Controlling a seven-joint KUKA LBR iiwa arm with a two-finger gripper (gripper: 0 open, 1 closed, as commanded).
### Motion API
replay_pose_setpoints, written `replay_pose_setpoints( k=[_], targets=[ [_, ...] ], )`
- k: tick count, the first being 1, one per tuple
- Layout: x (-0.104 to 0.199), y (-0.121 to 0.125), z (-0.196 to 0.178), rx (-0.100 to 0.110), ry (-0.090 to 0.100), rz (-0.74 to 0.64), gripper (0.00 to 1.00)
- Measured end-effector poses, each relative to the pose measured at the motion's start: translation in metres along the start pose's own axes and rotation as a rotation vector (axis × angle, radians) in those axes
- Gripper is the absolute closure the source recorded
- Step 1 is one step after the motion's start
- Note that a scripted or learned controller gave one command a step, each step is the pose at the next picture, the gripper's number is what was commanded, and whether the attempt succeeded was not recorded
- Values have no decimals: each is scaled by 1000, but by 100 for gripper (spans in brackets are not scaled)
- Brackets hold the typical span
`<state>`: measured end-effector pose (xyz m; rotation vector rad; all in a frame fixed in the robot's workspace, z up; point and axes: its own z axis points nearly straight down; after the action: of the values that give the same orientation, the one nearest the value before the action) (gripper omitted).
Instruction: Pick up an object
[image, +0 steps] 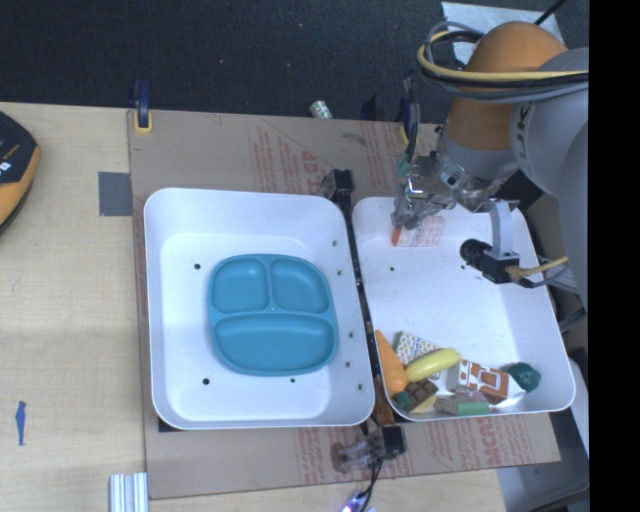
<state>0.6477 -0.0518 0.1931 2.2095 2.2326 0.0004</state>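
The tool (408, 222) is low at the far corner of the right bin (450, 300), touching a small orange-and-white item (397, 236), probably attempting a grasp. I cannot tell its state. The toys (450, 378) lie heaped at the bin's near edge, well apart from it.

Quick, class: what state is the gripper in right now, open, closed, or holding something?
Gripper: cannot be told; it sits low at the far end of the right bin, by a small red-and-white item.

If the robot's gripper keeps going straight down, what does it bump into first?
Probably the small orange-red piece right under the gripper, at the far corner of the right bin. Otherwise it would meet the bin's white floor. How high it sits is hard to judge.
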Motion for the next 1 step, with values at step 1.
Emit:
replay_pose_setpoints(
  k=[1],
  targets=[
    [-45, -33, 74, 12, -2, 10, 100]
  ],
)
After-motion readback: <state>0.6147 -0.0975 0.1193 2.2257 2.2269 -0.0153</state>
